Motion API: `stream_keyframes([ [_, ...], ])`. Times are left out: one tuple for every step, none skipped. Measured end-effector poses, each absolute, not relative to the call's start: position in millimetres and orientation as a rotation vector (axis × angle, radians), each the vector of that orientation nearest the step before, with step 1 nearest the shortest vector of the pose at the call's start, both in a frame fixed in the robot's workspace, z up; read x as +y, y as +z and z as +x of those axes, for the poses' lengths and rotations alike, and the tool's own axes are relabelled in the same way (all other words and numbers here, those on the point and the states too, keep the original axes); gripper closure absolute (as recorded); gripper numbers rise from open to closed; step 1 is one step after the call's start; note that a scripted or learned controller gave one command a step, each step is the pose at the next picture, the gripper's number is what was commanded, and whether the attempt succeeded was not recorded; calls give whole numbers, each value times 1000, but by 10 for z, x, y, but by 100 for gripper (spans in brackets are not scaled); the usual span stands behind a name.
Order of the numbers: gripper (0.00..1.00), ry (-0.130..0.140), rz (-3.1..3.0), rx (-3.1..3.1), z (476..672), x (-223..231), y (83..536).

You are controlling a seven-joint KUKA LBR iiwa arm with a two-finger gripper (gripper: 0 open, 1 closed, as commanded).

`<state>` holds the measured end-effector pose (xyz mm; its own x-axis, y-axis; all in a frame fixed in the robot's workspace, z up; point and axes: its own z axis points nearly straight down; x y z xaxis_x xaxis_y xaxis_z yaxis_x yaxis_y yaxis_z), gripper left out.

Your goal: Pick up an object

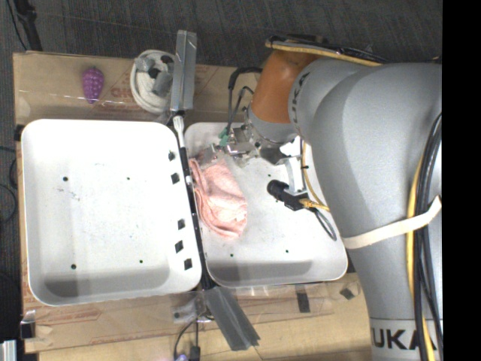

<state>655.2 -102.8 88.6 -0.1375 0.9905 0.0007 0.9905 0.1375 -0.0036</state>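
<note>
I'd lower the gripper squarely onto the pink cloth (finger state: can't tell) before closing.

I am looking into a robot lab: a KUKA arm leans over two white bins fixed on a cardboard-covered bench, loose cables trailing over dark carpet.

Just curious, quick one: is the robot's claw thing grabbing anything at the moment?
Tool: above the pink cloth in the right bin; open or closed cannot be told.
</note>
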Motion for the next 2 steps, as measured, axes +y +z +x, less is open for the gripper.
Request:
stream_keyframes([
  [0,4,-2000,-2417,5883,-1168,887],
  [0,2,-1867,-2522,5415,-1044,885],
])
